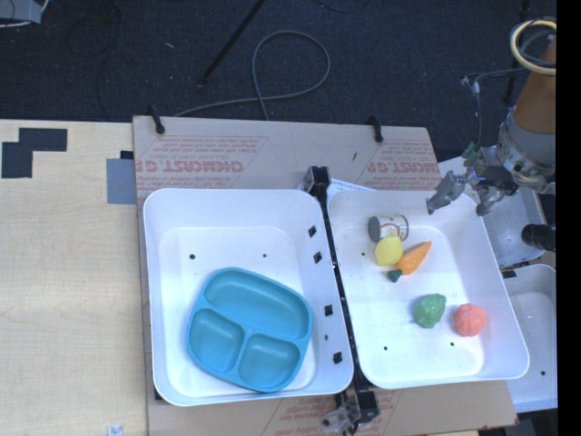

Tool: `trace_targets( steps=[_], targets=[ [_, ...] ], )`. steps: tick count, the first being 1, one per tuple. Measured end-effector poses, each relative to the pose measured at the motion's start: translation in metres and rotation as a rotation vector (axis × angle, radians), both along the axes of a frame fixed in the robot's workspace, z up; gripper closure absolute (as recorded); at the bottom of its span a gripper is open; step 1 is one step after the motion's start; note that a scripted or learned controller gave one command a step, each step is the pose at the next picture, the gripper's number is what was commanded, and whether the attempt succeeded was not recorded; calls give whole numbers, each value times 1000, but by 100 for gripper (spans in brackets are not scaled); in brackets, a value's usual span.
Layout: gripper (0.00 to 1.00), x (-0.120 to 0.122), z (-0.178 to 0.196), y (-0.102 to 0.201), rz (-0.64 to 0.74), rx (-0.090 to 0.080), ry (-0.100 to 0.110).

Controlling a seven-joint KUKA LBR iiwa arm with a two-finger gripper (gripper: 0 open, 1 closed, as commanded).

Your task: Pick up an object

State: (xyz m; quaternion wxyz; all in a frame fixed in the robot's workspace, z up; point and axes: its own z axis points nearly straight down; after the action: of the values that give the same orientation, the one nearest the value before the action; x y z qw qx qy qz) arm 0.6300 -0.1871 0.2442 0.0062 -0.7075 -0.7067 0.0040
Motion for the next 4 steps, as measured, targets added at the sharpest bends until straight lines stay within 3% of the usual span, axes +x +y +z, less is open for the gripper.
trace_targets(
  steps=[1, 3, 4],
  targets=[
    [0, 2, 8, 0, 1, -2, -12],
    [0, -4, -121, -2, 1, -1, -6],
    [0, -4, -159, 0, 1, -2, -8]
  ],
)
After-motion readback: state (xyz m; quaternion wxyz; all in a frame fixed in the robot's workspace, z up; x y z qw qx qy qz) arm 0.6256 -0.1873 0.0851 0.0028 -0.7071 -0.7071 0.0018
